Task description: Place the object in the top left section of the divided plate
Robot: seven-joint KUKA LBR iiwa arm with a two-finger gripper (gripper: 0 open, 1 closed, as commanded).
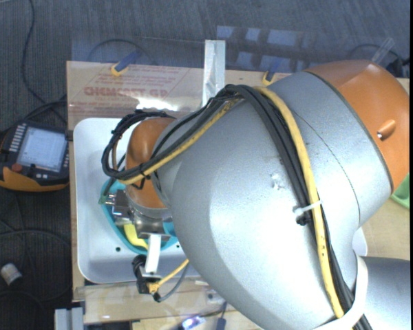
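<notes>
Nearest to the camera, big grey arm [275,205] with orange band, reaching in from the right and covering most of the bench; under it, gripper [132,215] low over the left white bin [89,184], impossible to tell whether spread or closed; teal divided plate [109,215] in this bin, mostly covered; yellow thing [129,234] on its visible part, perhaps the object, section unclear; beyond the bin, brown cardboard [138,91]; on the floor at left, pendant with screen [34,153]

The big grey arm [275,184] reaches in from the right and bends down over the white bin [89,184]. Black and yellow cables [193,133] run along it. Its wrist [148,184], with an orange band [146,143], points down into the bin. The gripper [124,208] sits low inside the bin, mostly hidden.
</notes>
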